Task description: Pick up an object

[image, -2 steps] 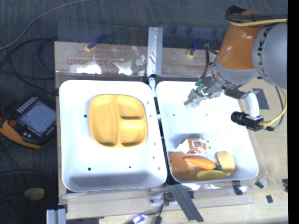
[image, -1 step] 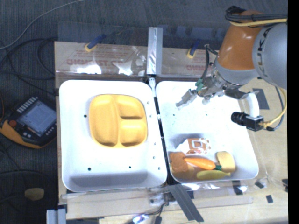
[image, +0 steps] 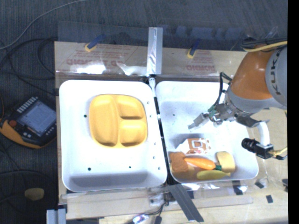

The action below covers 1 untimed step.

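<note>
One end effector (image: 200, 121) hung over the right bin (image: 187, 97), nothing visibly held; finger spread could not be told. Objects clustered at the bin's near edge: card (image: 198, 145), carrot (image: 202, 163), yellow block (image: 225, 160). Left bin (image: 70, 125) held a yellow tray (image: 117, 120). Best approach, likely: descend squarely over one piece at the cluster's edge.

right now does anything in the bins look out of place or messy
Nothing looks spilled or broken. The food items are all heaped in the right bin's near corner, some overlapping, while the yellow tray lies flat in the left bin.
</note>
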### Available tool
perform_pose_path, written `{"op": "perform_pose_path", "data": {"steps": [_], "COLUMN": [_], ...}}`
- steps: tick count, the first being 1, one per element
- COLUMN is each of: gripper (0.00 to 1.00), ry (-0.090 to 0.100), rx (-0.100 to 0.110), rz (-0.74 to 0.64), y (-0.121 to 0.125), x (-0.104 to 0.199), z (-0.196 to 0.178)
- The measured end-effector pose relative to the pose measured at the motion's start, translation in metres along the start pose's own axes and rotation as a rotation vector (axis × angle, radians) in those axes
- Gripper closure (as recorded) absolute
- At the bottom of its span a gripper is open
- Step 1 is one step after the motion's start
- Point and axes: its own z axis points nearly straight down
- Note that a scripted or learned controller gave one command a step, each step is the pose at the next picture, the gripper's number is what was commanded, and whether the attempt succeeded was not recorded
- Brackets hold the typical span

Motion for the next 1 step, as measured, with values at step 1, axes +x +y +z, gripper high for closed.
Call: {"op": "perform_pose_path", "data": {"steps": [1], "gripper": [0.00], "ry": [0.001], "rx": [-0.002], "rz": [-0.140], "y": [-0.0079], "x": [0.0179], "z": [0.0139]}}
